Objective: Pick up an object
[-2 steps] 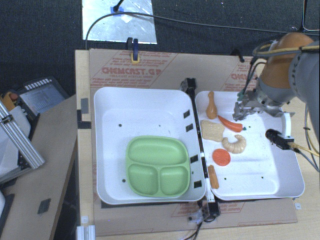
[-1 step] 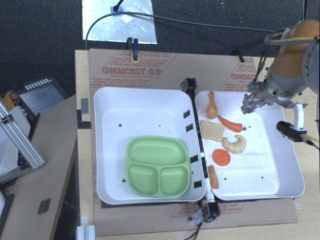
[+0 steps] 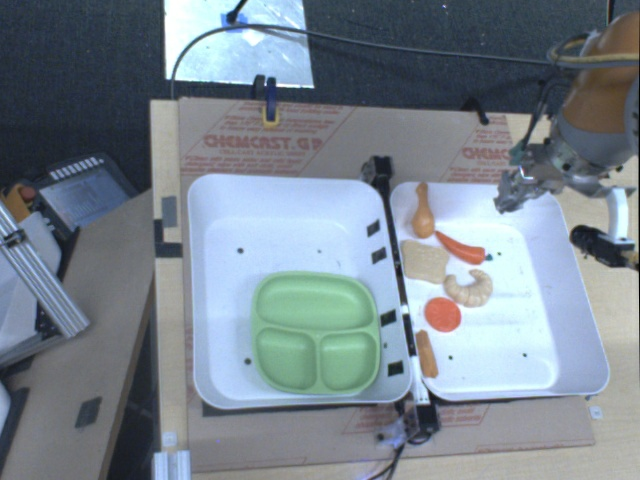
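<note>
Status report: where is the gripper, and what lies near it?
Gripper over right bin's far edge, holding nothing seen. Red pepper nearest, untouched. Nothing in the way.

Two bins sit side by side on the bench. In the left bin, a divided tray lies near the front edge, toward the right wall. The right bin holds its things in its left half: a drumstick by the back-left corner, a pepper just right of it, a flat slab below them, a shrimp right of the slab, a round slice in front, and a stick along the left wall near the front. The gripper hangs over the back edge of the right bin.
</note>
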Action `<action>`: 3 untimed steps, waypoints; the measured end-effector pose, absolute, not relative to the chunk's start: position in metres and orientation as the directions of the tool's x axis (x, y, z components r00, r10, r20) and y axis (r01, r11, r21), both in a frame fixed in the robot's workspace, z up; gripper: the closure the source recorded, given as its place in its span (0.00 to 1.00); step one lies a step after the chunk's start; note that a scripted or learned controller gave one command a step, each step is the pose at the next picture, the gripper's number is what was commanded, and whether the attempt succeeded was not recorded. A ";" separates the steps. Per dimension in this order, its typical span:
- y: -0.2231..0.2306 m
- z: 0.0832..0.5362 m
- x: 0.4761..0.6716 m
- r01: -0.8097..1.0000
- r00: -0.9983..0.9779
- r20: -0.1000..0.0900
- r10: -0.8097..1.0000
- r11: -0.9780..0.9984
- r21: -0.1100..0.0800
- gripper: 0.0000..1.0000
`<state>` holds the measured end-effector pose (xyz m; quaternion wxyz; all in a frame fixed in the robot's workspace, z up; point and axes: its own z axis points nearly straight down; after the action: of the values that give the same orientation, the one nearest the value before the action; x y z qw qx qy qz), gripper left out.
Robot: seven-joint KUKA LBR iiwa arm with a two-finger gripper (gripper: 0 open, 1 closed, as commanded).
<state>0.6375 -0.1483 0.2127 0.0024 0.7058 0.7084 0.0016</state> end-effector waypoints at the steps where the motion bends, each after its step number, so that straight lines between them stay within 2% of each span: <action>1: -0.099 0.206 0.632 1.000 -0.008 0.001 1.000 0.008 0.001 1.00; 2: -0.048 0.205 0.640 1.000 -0.009 0.001 1.000 0.009 0.003 1.00; 3: 0.007 0.215 0.628 1.000 -0.010 0.002 1.000 0.010 0.001 1.00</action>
<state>0.6277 0.0072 0.2151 -0.0005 0.7035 0.7107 0.0012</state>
